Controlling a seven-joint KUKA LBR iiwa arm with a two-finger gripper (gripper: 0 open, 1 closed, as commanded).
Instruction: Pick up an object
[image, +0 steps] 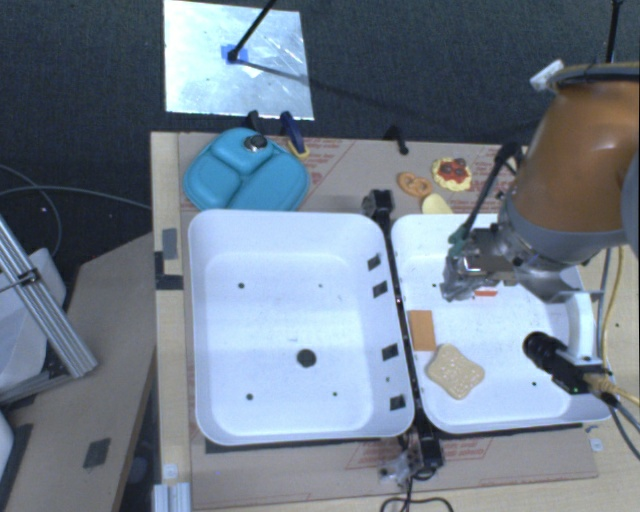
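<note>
The gripper (462, 283) hangs over the right bin (520, 405), hiding most of a small red object (486, 292); its grip is unreadable.

No text, label or number is legible anywhere.

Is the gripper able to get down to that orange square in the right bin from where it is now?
Probably yes. The gripper hangs up and to the right of the orange square, nothing lies on it, though the bin's left wall is close.

A blue sectioned tray (246, 172) lies on the worktop (340, 165) behind the left bin (215, 300). A silver sheet (236, 58) lies beyond it on dark carpet (70, 90).
</note>
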